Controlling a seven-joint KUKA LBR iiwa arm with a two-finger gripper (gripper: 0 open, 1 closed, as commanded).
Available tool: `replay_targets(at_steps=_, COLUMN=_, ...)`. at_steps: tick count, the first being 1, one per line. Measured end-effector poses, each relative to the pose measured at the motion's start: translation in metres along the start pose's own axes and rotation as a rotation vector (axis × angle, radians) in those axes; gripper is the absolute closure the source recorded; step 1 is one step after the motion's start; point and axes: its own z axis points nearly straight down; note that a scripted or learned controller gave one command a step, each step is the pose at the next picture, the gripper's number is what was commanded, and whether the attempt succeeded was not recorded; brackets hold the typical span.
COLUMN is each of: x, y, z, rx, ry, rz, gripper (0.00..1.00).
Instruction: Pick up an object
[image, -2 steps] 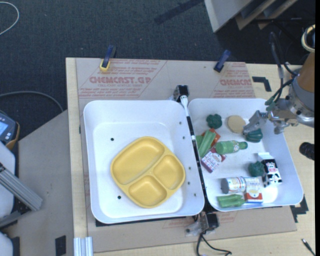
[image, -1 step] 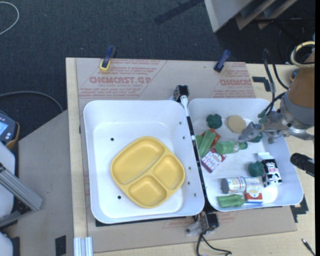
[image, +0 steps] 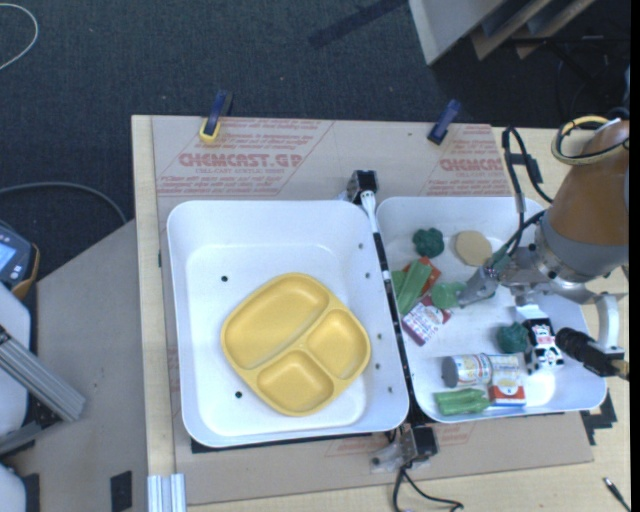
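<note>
A: Starting with the biggest, we have the worktop (image: 300, 150), a flat brown board with red print, carrying two shallow white bins of smooth plastic. The left bin (image: 200, 240) holds a yellow divided tray (image: 295, 343), glossy, rounded, with three compartments.

B: And the right bin (image: 570, 395) holds the clutter we can choose from. The grey arm (image: 590, 215) with its orange band reaches over that bin from the right.

A: How far along do we judge the task?

B: Early, we think. The end effector (image: 478, 290) sits low among the items, its tip close to a green piece, but we see nothing clearly lifted or clamped in it. Whether it is spread or closed, we cannot tell; it is too small and dark here.

A: So the pick itself is left to do?

B: As far as we can see, yes. Candidates all lie in the right bin: a small cylindrical bottle (image: 480, 370) on its side with a printed label, a flat green packet (image: 410, 283) with a red edge, a bumpy green broccoli-like toy (image: 429, 241) and a smooth tan disc (image: 473, 247) near the far wall.

A: The disc looks flat and awkward; the bottle is rounder.
</note>
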Motion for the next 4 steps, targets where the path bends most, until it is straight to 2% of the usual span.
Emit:
replay_targets(at_steps=1, x=-0.009, y=-0.005, z=0.054, rx=-0.001, ry=-0.001, rz=0.001, gripper=0.0)
replay_targets(at_steps=2, x=-0.009, y=-0.005, z=0.062, rx=-0.004, ry=-0.001, rz=0.0, gripper=0.0)
replay_targets(at_steps=3, x=-0.009, y=-0.005, z=0.051, rx=-0.007, ry=-0.002, rz=0.002, gripper=1.0)
replay_targets(at_steps=4, x=-0.005, y=0.005, z=0.001, rx=-0.013, ry=-0.005, rz=-0.001, gripper=1.0)
